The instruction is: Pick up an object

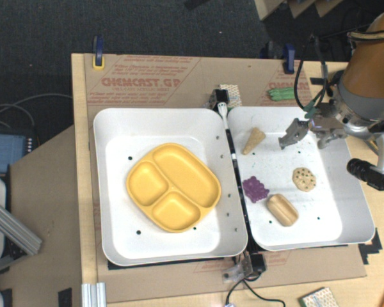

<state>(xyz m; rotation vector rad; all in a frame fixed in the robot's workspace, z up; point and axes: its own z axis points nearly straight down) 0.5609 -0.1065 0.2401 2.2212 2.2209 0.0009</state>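
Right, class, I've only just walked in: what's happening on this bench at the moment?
A grey robot arm reaches in from the right, its tool hovering over the right bin with nothing in it. Below lie a cone-shaped piece, a cookie, a purple cluster and a tan roll, all untouched. The left bin holds a yellow divided plate.

In the right bin (pixel 345 232) lie 4 pieces: cone (pixel 253 140), cookie (pixel 304 179), purple grapes (pixel 255 188), tan bread roll (pixel 282 210).
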